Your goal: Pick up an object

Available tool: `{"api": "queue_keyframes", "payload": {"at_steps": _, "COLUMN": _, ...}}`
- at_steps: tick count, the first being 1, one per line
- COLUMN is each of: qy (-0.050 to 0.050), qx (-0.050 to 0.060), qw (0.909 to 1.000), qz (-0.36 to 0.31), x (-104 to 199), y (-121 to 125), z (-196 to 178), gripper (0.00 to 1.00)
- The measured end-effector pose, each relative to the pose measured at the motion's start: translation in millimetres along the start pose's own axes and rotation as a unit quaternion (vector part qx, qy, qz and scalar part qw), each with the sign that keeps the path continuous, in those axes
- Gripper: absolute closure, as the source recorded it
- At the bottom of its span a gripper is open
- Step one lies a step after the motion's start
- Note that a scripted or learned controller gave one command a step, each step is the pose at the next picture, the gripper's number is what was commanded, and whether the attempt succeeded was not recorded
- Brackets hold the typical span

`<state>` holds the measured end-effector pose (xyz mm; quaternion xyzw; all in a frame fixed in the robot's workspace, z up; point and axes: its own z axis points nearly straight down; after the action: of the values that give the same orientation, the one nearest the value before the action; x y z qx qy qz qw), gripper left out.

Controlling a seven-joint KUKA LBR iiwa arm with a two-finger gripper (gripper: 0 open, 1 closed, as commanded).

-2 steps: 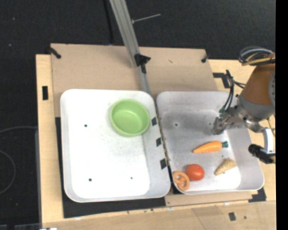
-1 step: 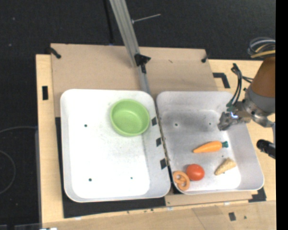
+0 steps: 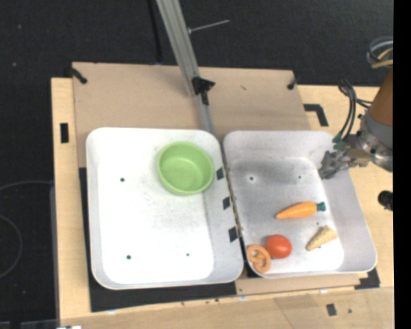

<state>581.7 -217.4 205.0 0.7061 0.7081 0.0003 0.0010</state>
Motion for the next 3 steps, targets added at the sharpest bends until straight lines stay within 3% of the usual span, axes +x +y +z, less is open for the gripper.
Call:
{"api": "queue_keyframes", "payload": {"at_steps": 1, "qy": 0.000, "qx": 0.000, "qw": 1.0000, "qz": 0.000, "x": -1.0, "y": 0.7, "z": -30.3, "gripper": 1.00}}
{"api": "queue_keyframes", "payload": {"at_steps": 3, "qy": 0.000, "qx": 0.000, "qw": 1.0000, "qz": 0.000, "x": 87.4, "y": -0.5, "z": -25.7, "gripper": 1.00}}
